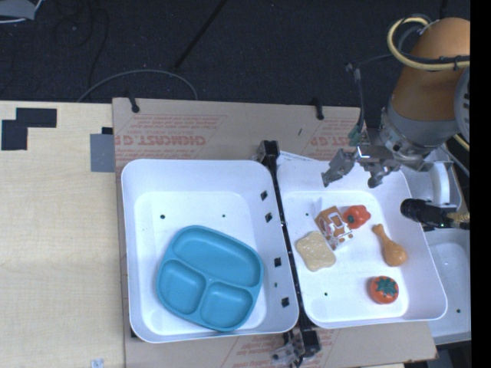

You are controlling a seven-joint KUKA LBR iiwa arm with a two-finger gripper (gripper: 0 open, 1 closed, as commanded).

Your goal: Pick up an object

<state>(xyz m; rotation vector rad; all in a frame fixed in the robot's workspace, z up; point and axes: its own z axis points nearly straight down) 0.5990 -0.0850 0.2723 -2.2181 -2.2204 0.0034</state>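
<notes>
So the gripper [356, 170] hangs over the back edge of the right bin [430, 301], fingers spread apart with nothing between them. Nearest the fingertips lie a red toy pepper [357, 215] and a small printed box [333, 225], both in front of them and not touching.

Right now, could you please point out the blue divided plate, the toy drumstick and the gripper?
blue divided plate [209, 277]: camera view, middle ridge.
toy drumstick [390, 247]: camera view, middle of it.
gripper [354, 172]: camera view, midway between fingertips.
</notes>
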